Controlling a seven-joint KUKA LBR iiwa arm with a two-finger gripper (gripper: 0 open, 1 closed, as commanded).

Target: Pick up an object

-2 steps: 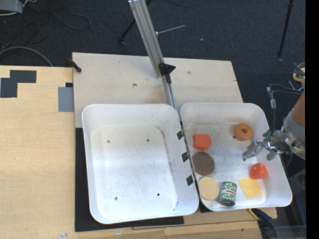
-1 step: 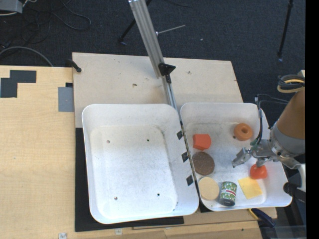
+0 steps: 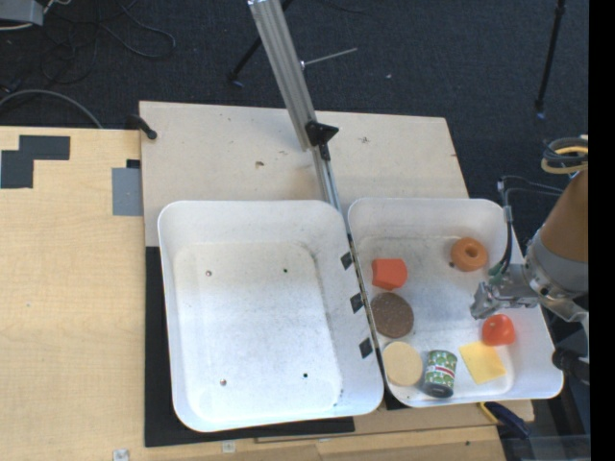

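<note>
- Gripper (image 3: 485, 301) sits low over the right bin (image 3: 423, 217), near its right wall, metal fingers pointing left and down; nothing visible between them, but can't tell if they're spread or closed — too small and blurred.
- Grey arm (image 3: 562, 257) enters from the right edge.
- Red round object (image 3: 498, 329) just below the gripper tip, close to it, contact unclear; smooth, ball-like, no clear long axis.
- Yellow block (image 3: 482, 362) just below the red one, flat, roughly square, tilted a little.
- Small can (image 3: 440, 373) lying on its side at the bin's front, long axis running roughly up-down in view; green and white label with a red patch, writing not readable.
- Tan disc (image 3: 403, 363) left of the can, touching or nearly; flat, matte.
- Brown disc (image 3: 392, 315) above it, rough-looking texture.
- Orange-red block (image 3: 389, 273) above that, chunky, smooth.
- Orange ring (image 3: 469, 254) — doughnut shape, hole facing up, toward the back right.
- Left bin (image 3: 250, 315) is white plastic, shallow, speckled floor.
</note>
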